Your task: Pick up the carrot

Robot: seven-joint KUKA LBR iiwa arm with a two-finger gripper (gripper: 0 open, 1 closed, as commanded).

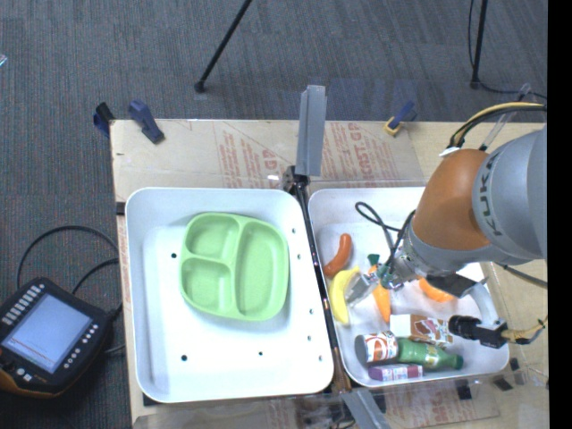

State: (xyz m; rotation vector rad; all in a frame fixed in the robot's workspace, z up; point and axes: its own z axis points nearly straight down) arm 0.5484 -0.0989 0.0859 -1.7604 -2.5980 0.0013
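The carrot (382,305) is a short orange piece lying in the right bin (393,202), just right of a yellow banana (340,295). My gripper (371,281) hangs low over the bin, right at the carrot's upper end and between it and the banana. The grey and orange arm (456,213) covers the bin's right part. The wrist hides whether the carrot is touched.
In the right bin lie a red sausage (338,254), another orange item (436,290), a brown packet (432,329), a can (379,346), a green bottle (431,357) and a purple item (398,374). The left bin (152,239) holds a green divided plate (236,266).
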